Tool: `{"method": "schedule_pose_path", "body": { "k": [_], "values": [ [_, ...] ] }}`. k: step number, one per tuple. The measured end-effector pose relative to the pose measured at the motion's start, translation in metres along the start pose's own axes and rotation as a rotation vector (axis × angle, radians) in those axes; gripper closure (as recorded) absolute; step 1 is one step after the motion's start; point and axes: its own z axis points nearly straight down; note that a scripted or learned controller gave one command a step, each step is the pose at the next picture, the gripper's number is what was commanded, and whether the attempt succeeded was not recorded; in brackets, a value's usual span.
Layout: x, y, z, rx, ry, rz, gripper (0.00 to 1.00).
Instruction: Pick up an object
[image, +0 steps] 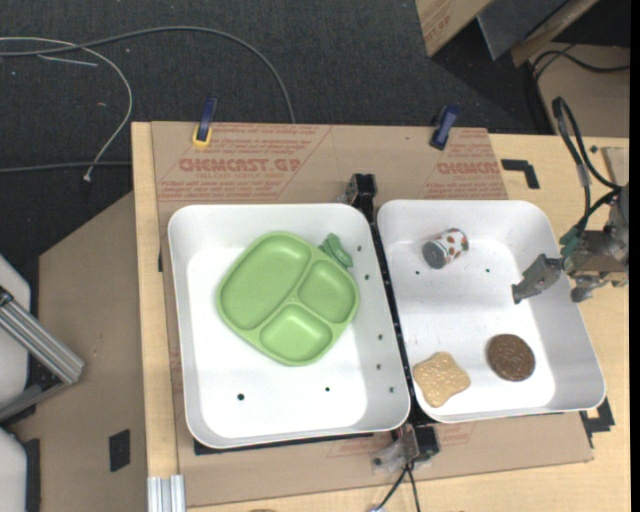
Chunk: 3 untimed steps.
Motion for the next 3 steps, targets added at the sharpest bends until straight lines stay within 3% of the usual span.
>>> {"method": "schedule_pose_path", "body": {
  "k": [1,3],
  "values": [
    [0.0,0.002,-0.005,-0.011,-0.003,-0.003,0.0],
    [0.0,-0.004,0.099,-0.005,0.0,-0.002,0.0]
  ]
}}
